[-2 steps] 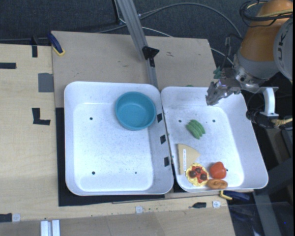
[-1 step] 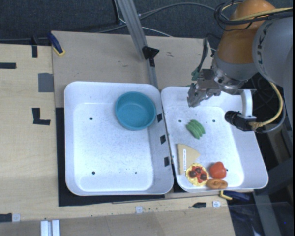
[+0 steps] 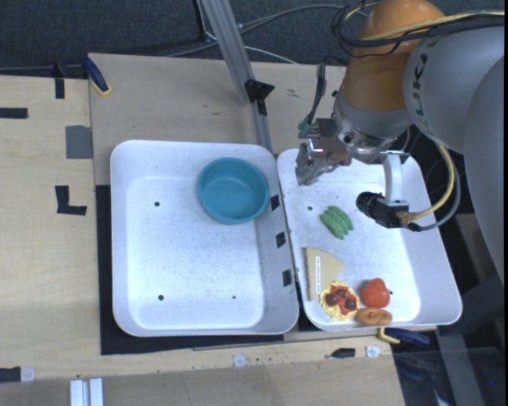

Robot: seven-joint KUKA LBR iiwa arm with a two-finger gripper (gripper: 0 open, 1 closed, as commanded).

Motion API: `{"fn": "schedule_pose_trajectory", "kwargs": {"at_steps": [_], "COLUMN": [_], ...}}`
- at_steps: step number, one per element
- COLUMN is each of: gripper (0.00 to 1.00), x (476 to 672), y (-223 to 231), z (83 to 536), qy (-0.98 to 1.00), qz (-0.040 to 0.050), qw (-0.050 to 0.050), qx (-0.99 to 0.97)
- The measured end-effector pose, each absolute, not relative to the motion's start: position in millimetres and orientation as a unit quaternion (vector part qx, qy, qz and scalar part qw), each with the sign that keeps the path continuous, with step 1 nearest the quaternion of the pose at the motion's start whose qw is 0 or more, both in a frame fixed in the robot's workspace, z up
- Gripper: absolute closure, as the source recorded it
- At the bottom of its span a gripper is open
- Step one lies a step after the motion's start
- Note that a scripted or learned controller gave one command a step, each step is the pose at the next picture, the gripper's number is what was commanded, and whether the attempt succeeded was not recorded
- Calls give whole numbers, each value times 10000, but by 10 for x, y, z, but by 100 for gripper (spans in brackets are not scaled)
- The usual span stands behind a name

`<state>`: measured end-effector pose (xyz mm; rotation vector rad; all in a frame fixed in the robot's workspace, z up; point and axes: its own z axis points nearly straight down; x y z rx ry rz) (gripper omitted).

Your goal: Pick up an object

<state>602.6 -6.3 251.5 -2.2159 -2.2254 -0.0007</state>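
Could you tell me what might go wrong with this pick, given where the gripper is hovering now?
1. The gripper sits at the right bin's far left corner, close to the wall between the bins, so a straight descent may strike the rim.
2. The green pod lies apart from it, nearer the camera; closing here would likely grab nothing.
3. The pizza slice, tomato and orange piece crowd one corner, so a grasp there may nudge neighbours.

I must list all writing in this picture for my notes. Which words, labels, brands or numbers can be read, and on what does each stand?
"KU": dark letters, partly cut off, running down the grey arm beside the orange band.
Nothing else is readable: no writing can be made out on the blue bowl, the bins or the food pieces.
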Motion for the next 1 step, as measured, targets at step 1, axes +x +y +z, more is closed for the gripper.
{"fn": "schedule_pose_trajectory", "kwargs": {"at_steps": [1], "gripper": [100], "x": [5957], "y": [506], "z": [2324], "qy": [-7087], "qz": [5], "qw": [9], "qx": [-7056]}}
